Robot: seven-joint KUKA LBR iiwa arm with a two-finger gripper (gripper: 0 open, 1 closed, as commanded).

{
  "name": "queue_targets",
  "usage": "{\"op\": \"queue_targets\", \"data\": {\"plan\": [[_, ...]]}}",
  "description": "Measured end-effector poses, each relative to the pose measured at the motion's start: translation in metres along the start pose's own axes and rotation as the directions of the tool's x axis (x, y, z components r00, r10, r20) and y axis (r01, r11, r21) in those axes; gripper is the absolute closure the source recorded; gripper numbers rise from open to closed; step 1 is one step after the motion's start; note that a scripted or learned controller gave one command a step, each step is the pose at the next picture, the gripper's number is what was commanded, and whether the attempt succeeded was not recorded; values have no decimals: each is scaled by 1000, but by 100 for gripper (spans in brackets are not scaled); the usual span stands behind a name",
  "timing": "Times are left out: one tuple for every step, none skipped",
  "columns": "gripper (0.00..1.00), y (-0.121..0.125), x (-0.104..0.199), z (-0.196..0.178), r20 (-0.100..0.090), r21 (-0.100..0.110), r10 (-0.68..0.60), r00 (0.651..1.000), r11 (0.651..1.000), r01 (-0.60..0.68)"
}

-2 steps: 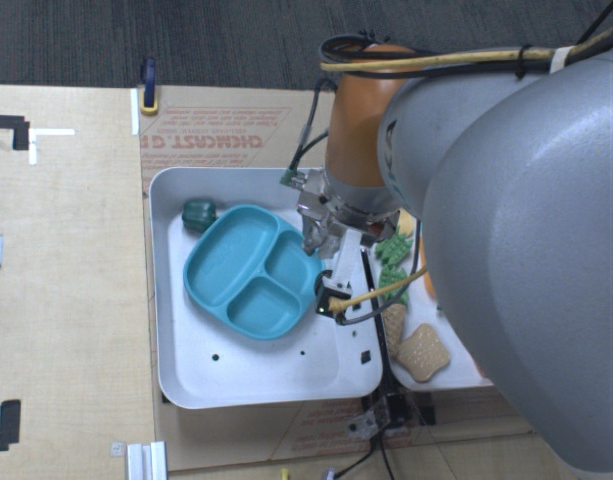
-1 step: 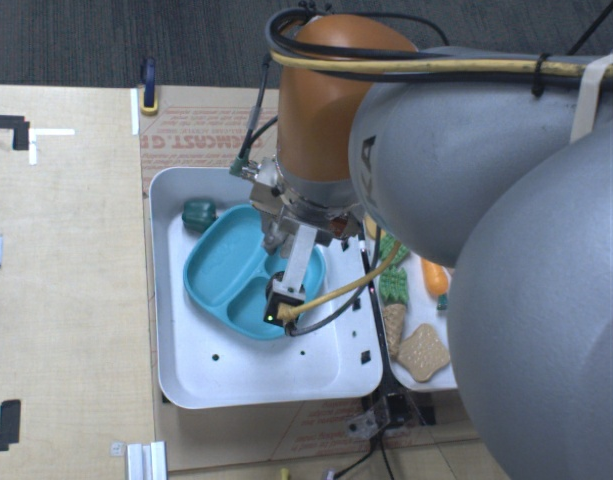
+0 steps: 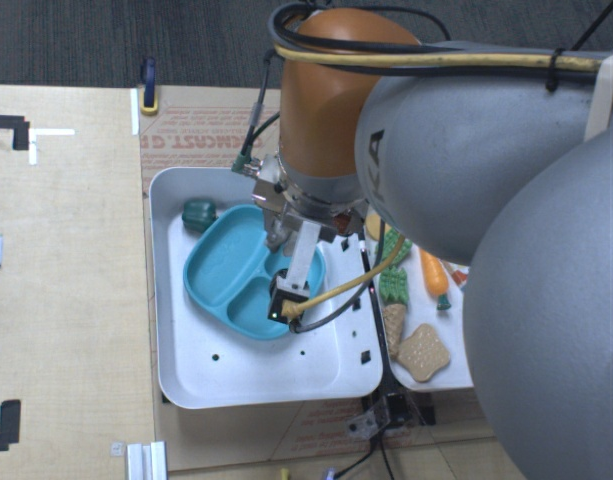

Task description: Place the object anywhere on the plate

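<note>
Where plate lies in bin, teal object beside

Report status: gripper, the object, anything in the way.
Gripper over blue plate, hold unconfirmed. Teal object beside plate, not on it. Carrot and bread in the other bin, out of the way.

1. The light is bright and even, and it seems to come from above.
2. The white bin is bright but not washed out, and a soft, weak shadow lies along the lower edge of the blue plate.
3. The orange band carries a mild, broad sheen.
4. The grey arm, close to the camera, looks soft and slightly out of focus.
5. The bench is fairly sharp, with a little grain.
</note>
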State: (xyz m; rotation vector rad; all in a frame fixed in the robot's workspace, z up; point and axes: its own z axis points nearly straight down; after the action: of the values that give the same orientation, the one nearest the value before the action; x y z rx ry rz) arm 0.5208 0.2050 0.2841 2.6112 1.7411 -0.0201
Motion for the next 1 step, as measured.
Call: {"op": "queue_targets", "data": {"plan": [[100,34,39,24,-6,-3,-49,999,999,49]]}}
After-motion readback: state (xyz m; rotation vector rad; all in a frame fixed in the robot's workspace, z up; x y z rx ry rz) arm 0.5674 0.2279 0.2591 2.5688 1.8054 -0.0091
